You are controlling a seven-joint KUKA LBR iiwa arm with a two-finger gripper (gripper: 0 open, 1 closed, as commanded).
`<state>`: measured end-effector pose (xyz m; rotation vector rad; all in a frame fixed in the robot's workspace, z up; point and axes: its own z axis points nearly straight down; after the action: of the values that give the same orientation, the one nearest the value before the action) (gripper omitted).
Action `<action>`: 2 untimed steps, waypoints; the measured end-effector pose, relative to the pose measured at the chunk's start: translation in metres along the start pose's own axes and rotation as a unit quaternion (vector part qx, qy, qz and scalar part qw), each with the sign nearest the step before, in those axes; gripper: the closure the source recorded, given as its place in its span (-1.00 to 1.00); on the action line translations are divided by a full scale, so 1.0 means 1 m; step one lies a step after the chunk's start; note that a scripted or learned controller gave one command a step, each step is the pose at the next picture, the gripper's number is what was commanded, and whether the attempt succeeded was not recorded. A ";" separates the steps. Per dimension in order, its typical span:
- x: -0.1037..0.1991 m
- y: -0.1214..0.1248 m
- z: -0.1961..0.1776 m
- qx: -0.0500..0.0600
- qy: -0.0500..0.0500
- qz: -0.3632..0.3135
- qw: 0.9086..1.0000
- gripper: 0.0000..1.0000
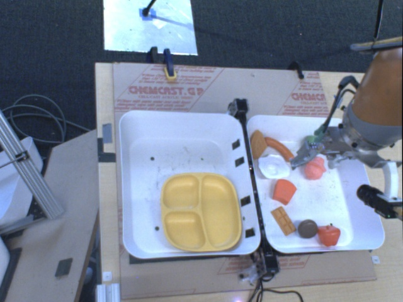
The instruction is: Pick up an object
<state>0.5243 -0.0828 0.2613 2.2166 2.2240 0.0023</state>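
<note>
My gripper [310, 155] hangs over the right bin [362, 222], its fingers spread apart around nothing, just beside a pink toy [315, 168].

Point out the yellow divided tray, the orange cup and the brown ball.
yellow divided tray [201, 210]: camera view, central divider.
orange cup [284, 191]: camera view, its side.
brown ball [307, 228]: camera view, top surface.

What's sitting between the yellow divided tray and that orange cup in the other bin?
In the camera view, between the yellow tray and the orange cup run bare white bin floor and the bins' black-clipped adjoining walls.
</note>
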 end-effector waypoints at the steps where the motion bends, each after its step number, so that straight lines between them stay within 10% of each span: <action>1: -0.044 -0.041 0.079 0.004 0.000 0.004 1.000 -1.00; 2: -0.014 -0.001 0.181 0.001 0.000 -0.001 1.000 -1.00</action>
<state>0.5237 -0.0972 0.0804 2.2144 2.2281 0.0019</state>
